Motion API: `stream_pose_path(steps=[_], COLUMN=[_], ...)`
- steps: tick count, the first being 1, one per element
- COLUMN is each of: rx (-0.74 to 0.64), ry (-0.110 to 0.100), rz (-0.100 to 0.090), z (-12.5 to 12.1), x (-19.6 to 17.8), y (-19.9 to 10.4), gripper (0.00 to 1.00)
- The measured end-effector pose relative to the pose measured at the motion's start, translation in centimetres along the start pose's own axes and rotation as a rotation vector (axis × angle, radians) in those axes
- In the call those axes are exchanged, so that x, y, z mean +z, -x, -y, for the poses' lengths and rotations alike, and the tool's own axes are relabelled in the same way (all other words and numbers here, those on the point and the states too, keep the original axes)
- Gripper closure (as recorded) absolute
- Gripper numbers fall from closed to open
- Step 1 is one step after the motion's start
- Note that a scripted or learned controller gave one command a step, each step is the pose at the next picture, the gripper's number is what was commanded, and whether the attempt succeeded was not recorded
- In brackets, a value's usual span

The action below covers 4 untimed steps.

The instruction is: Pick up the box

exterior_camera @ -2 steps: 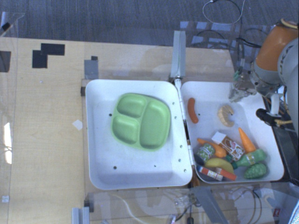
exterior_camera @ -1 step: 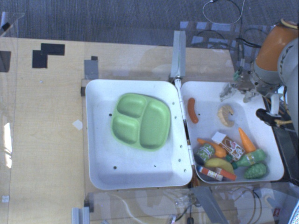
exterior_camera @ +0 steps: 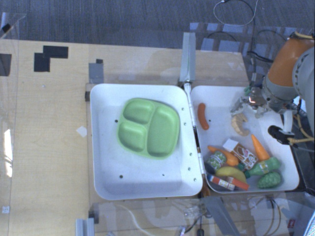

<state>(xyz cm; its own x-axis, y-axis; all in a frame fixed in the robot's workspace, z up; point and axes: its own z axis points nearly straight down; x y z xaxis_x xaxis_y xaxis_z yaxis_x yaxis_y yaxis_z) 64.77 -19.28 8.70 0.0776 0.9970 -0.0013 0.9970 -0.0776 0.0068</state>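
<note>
Fingers (exterior_camera: 244, 106) just above beige item (exterior_camera: 240, 125).

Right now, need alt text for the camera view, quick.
The gripper hovers over the back of the right bin, above a pale food piece and away from the box, which lies among toy foods near the front. The left bin holds a green divided plate.

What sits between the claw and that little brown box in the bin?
In the camera view, a pale bread-like piece lies between the claw and the box, with bare white bin floor below it.
</note>
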Motion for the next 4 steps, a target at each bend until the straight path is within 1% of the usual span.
stream_pose_path(steps=[1, 2, 3, 4], rx=[-0.002, -0.155, -0.155, -0.123], ry=[0.008, 0.003, 0.002, 0.003], rz=[0.000, 0.000, 0.000, 0.000], z=[-0.3, -1.0, -1.0, 3.0], x=[-1.4, -8.1, -8.0, -0.1], y=[-0.1, -2.9, -2.9, -0.7], gripper=[1.00, 1.00, 0.00, 0.00])
